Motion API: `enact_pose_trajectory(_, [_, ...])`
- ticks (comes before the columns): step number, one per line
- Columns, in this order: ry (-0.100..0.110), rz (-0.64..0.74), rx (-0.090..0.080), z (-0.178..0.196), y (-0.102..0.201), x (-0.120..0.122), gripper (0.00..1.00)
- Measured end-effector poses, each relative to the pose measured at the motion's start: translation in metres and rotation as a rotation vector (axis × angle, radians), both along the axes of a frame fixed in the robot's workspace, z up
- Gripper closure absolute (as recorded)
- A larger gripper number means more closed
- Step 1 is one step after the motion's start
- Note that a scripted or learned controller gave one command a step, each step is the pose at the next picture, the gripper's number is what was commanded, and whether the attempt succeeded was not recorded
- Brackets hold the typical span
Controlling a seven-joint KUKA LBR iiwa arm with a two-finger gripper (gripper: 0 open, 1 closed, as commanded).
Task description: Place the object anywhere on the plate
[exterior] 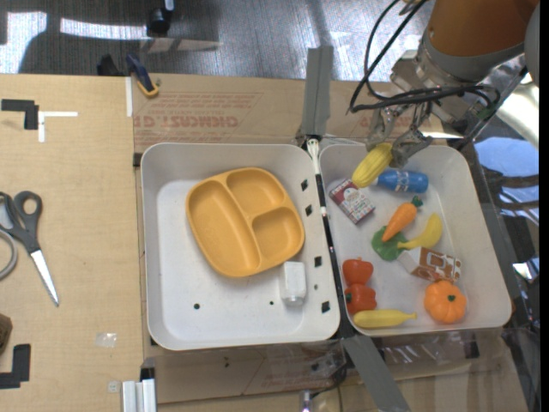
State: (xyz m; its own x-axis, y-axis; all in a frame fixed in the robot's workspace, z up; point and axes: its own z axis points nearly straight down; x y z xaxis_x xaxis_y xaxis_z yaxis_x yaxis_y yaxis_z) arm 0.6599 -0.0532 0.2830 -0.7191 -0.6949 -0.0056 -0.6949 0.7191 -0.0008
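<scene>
plate (244,221): I read it as smooth orange-yellow plastic with a soft sheen.
left bin (171,307): white plastic, smooth, slightly glossy to me.
right bin (480,230): I see the same white plastic.
table (69,230): matt, pale wood-like board from here.
cardboard sheet (214,114): brown, dull, printed, as I see it.
scissors (30,243): I make out bright metal blades and grey plastic handles.
corn (371,165): looks to me like glossy yellow plastic.
orange (444,302): I see shiny plastic.
arm (476,15): my arm's band is satin orange.
</scene>
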Motion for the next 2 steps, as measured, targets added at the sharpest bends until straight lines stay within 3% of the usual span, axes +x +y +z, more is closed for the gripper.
enact_pose_trajectory(1, [0.002,0.111,-0.001,-0.047,0.057,0.0,1.0])
enact_pose_trajectory(2, [0.001,-0.015,-0.001,-0.023,0.123,-0.031,1.0])
